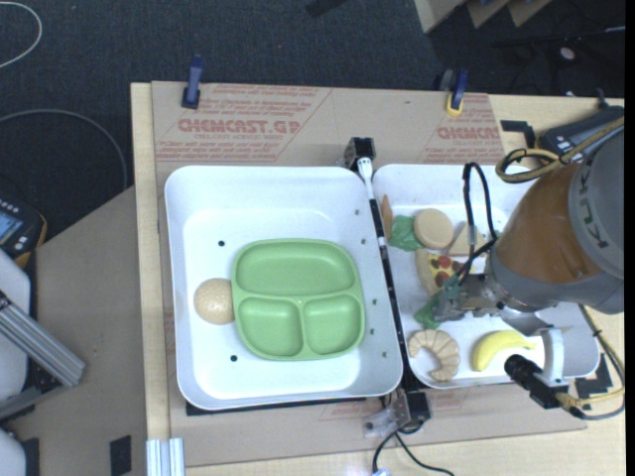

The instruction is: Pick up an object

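The arm (556, 236) hides its gripper's state; the croissant (435, 352) and banana (499, 348) lie just below it.

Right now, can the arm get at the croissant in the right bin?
Probably yes. The croissant lies uncovered near the front edge of the right bin, beside the banana, with nothing on top of it. The arm hangs over the same bin just behind it, so a short move should do.

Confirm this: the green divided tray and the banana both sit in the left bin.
Half right. In the camera view the green divided tray sits in the left bin, but the banana lies in the right bin, beside the croissant.
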You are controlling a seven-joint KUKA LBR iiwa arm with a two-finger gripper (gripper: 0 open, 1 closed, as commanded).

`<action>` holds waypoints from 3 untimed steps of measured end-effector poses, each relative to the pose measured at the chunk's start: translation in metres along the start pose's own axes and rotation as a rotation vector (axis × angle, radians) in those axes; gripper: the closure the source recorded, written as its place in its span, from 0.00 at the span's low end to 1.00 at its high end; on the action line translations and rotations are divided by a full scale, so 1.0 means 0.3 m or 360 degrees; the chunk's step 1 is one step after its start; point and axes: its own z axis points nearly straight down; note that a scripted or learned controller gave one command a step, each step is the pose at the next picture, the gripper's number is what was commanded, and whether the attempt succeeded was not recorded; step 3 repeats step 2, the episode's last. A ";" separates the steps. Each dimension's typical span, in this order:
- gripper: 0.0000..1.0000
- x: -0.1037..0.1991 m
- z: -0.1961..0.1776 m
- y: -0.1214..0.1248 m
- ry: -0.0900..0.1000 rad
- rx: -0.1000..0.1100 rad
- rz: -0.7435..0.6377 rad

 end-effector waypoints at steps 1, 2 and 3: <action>1.00 -0.030 0.002 -0.003 0.0005 0.0006 -0.0002; 1.00 0.007 0.016 -0.014 0.0005 0.0024 -0.0002; 1.00 0.007 0.016 -0.014 0.0005 0.0024 -0.0002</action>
